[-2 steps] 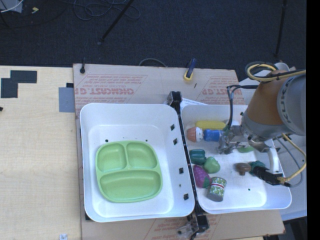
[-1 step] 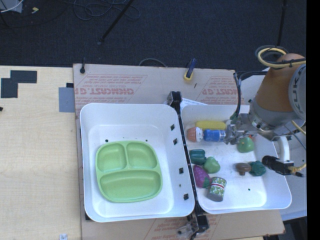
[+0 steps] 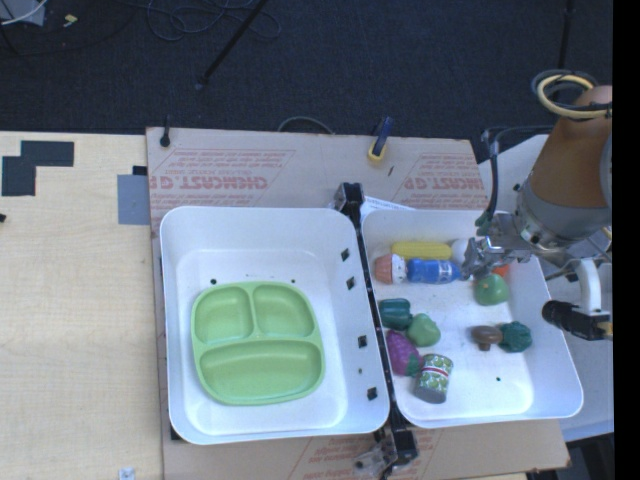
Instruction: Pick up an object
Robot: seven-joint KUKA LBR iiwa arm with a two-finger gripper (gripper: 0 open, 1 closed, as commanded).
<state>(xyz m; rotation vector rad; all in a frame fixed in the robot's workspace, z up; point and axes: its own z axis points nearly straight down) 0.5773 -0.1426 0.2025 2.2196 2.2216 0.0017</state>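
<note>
Down in the right bin [image 3: 560, 388] sits the gripper [image 3: 478, 258], near the far edge, with the grey arm [image 3: 560, 193] coming in over the right rim. Its metal tip hangs just beside the cap end of a blue bottle [image 3: 432, 271], and whether the jaws are apart or together, I cannot tell; the tip is a small dark blur from up here. Nothing is visibly caught in it.

That blue bottle lies on its side along the far edge of the right bin, with a yellow piece [image 3: 421, 250] just behind it and an orange-and-white piece [image 3: 387, 267] at its left end. A round green toy [image 3: 491, 289] lies just on the near side of the gripper, possibly touching it. Toward the left wall of the bin, a dark green piece [image 3: 394, 313] and a light green piece [image 3: 424, 329] sit together, then a purple piece [image 3: 401, 352] and a small patterned cup [image 3: 433, 377] tilted near the near edge. A brown piece [image 3: 487, 337] and a dark green lump [image 3: 516, 337] sit side by side toward the right rim.

Over in the left bin [image 3: 200, 238], a green divided plate [image 3: 258, 341] lies flat, toward the near left corner.
</note>
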